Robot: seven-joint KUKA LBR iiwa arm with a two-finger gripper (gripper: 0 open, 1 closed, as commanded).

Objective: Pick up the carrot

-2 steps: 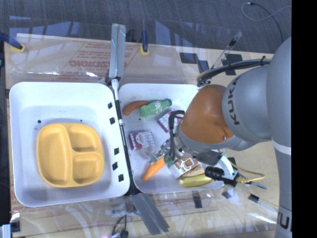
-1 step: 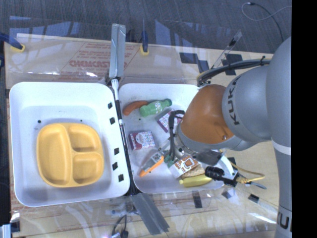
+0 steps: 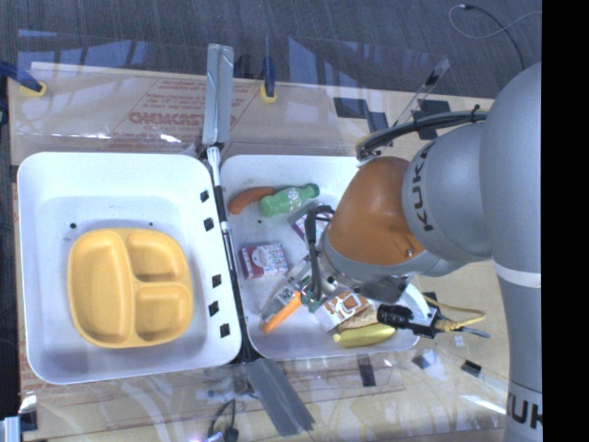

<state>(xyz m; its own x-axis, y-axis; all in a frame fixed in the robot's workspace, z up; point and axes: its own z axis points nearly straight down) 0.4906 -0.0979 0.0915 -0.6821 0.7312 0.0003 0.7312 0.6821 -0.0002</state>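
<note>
Reaching down into the right-hand bin (image 3: 241, 334), the arm is bringing its pincer (image 3: 308, 293) low over the clutter. The carrot (image 3: 283, 313), a small orange piece with a green tip, is lying on the bin floor just below and to the left of the pincer tips, seemingly touching or nearly touching them; whether it is actually sitting between them is too small to make out. How far the pincer is parted I cannot tell, since the orange wrist and grey arm are covering most of it.

Just beside the pincer on its right, a printed snack packet (image 3: 347, 308) is lying, with a yellow banana-like item (image 3: 364, 335) below that. Up and to the left, a dark red packet (image 3: 263, 260) is resting, and farther up a green bottle (image 3: 288, 198) is lying beside an orange-brown sausage-shaped toy (image 3: 248, 199). Well off to the left, a yellow divided tray (image 3: 131, 286) is sitting in the other bin (image 3: 37, 247).

By my judgement the approach is nearly finished, while closing on the carrot and lifting it are not yet showing as done.
</note>
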